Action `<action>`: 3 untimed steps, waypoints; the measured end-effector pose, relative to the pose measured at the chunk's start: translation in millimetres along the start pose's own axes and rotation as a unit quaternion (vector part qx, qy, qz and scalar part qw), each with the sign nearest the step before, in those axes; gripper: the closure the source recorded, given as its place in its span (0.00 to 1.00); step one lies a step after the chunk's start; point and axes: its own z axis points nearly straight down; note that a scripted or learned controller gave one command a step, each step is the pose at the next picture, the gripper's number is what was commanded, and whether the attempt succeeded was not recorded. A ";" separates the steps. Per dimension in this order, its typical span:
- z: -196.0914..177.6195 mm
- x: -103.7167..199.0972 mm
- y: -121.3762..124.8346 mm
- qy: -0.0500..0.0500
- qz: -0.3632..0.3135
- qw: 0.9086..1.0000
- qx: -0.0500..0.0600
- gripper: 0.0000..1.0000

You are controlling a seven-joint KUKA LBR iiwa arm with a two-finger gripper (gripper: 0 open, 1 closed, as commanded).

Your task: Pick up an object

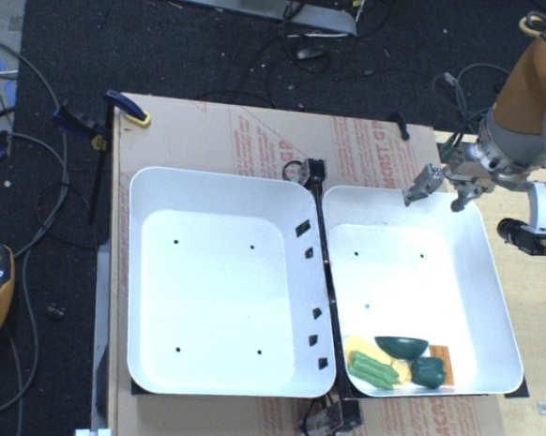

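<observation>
My gripper (442,190) hangs over the far rim of the right bin (494,277), open, with nothing between its two fingers. The objects lie in a cluster at that bin's near edge, well away from the gripper. A dark green bowl-like piece (401,346) sits on top. To its left lies a ribbed light green piece (371,370) over a yellow piece (361,348). A dark green lump (428,371) rests beside an orange block (443,356).
The left bin (214,274) stands beside the right one, split from it by a black divider with clips (318,263). Both sit on a cardboard sheet (261,136). Cables and a blue and yellow clamp (126,107) lie at the bench's far left.
</observation>
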 end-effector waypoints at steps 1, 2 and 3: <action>-10.5 0.0 0.3 0.000 0.000 1.000 -0.001 1.00; -46.2 1.2 1.4 0.000 0.004 1.000 -0.001 1.00; -186.9 13.7 -3.5 -0.001 -0.001 1.000 -0.006 1.00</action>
